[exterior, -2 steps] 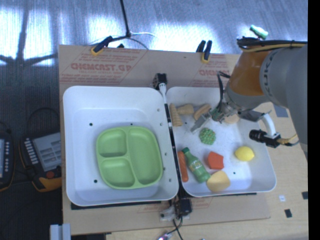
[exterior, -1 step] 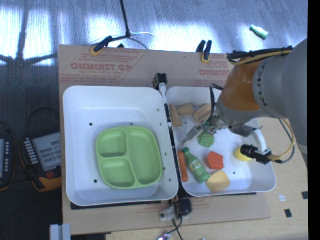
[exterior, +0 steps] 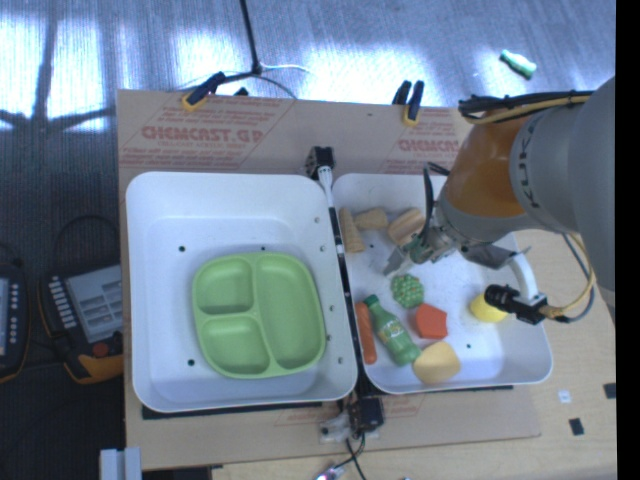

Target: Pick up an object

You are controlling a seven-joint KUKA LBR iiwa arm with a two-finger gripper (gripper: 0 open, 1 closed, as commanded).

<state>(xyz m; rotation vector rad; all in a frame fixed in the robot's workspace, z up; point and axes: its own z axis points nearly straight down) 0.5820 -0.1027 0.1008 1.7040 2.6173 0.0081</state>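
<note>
My gripper (exterior: 414, 254) hangs low in the right bin (exterior: 520, 368), its fingers open with nothing between them. Just below it lies a knobbly green ball (exterior: 407, 289). Two tan bread-like pieces (exterior: 371, 218) (exterior: 404, 225) sit right behind it, and a tan cone (exterior: 352, 233) leans at the bin's left wall. Nearer the front lie a green bottle (exterior: 393, 331), an orange carrot (exterior: 366, 333), a red-orange block (exterior: 430, 320) and a pale yellow lump (exterior: 436, 363). A yellow piece (exterior: 486, 309) rests to the right, partly behind a black fitting.
The left bin (exterior: 160, 218) holds a green divided plate (exterior: 260, 314). The grey arm with its orange band (exterior: 490, 173) covers the right bin's back right corner. Cables and clamps lie along the board's far edge.
</note>
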